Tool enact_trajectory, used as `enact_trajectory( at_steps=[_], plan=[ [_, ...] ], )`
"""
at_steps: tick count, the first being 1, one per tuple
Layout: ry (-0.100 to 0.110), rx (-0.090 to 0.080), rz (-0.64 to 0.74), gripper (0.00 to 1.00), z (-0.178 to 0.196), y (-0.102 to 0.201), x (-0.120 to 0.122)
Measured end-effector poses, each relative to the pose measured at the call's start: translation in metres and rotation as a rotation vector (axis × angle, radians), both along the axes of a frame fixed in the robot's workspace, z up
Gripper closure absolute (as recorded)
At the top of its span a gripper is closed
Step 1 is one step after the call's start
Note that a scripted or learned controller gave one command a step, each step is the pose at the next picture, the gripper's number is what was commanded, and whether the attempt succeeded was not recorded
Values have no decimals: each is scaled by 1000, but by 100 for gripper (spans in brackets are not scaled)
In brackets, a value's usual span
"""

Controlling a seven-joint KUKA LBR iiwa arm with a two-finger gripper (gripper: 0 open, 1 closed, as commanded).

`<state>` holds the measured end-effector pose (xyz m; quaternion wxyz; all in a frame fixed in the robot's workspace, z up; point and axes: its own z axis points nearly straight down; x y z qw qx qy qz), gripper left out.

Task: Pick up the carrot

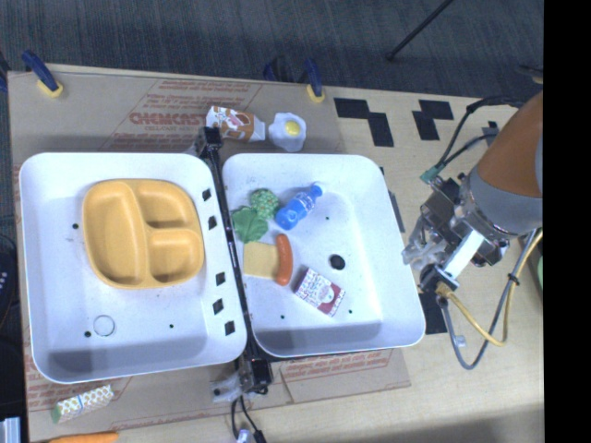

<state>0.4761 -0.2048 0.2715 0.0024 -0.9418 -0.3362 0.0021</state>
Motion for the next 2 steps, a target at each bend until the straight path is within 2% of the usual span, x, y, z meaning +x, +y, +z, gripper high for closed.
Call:
enact_trajectory(
  at_steps=[1, 2],
  plan=[
    [-3, -1, 45, 100, 15, -3, 0],
    [-1, 1, 84, 100, 14, -2, 0]
  ],
)
